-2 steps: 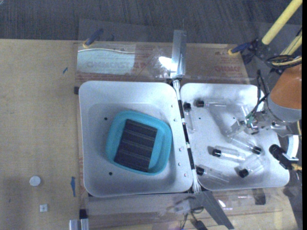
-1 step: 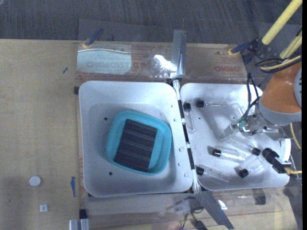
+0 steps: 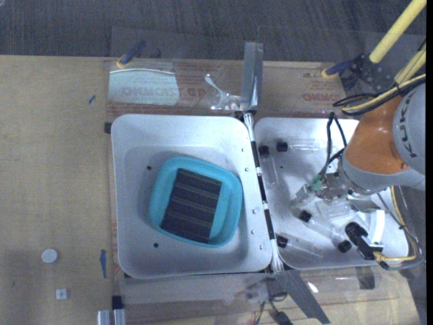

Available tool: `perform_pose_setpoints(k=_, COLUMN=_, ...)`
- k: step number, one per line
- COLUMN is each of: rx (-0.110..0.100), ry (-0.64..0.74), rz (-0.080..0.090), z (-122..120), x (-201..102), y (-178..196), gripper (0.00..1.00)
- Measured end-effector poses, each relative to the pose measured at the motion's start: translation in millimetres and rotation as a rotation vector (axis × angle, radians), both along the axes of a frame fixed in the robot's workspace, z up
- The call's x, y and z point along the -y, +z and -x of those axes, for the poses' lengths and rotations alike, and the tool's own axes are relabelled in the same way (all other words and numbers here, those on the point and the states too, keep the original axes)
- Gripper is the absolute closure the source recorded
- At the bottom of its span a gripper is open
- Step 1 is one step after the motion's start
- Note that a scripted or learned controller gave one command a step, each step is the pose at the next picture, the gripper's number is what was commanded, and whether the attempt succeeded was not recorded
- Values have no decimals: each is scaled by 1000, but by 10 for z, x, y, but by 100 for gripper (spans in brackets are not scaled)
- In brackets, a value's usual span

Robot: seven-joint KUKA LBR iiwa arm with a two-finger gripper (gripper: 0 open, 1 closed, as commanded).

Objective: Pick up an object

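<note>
While the grey arm with its orange band [image 3: 379,147] reached over the right white bin [image 3: 298,128], the left white bin [image 3: 128,181] held a turquoise tray with a dark ribbed block [image 3: 195,204], small clear black-capped vials [image 3: 306,216] lay scattered beneath the gripper [image 3: 329,189], its state impossible to tell.

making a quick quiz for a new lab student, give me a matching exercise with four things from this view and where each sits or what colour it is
Things:
1. blue tray
2. dark ribbed block
3. arm's band
4. small grey disc

Descriptions:
A. orange
B. on the wooden bench, left of both bins
C. lying inside the blue tray
D. in the left bin

Pairs: 1-D, 2-C, 3-A, 4-B
</note>
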State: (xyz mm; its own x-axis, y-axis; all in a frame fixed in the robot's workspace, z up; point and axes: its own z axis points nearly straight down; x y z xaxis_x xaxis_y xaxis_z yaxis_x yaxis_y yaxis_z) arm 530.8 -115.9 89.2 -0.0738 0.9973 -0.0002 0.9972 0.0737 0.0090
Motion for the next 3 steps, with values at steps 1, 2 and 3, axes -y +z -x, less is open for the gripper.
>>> perform_pose_setpoints(k=1, rx=-3, ry=-9, rz=3, z=-879, x=30, y=-7, gripper=0)
perform_pose_setpoints(k=2, rx=-10, ry=157, rz=1, z=-284, x=419, y=100, gripper=0)
perform_pose_setpoints(k=3, rx=-1, ry=135, rz=-8, z=-347, x=756, y=11, gripper=0)
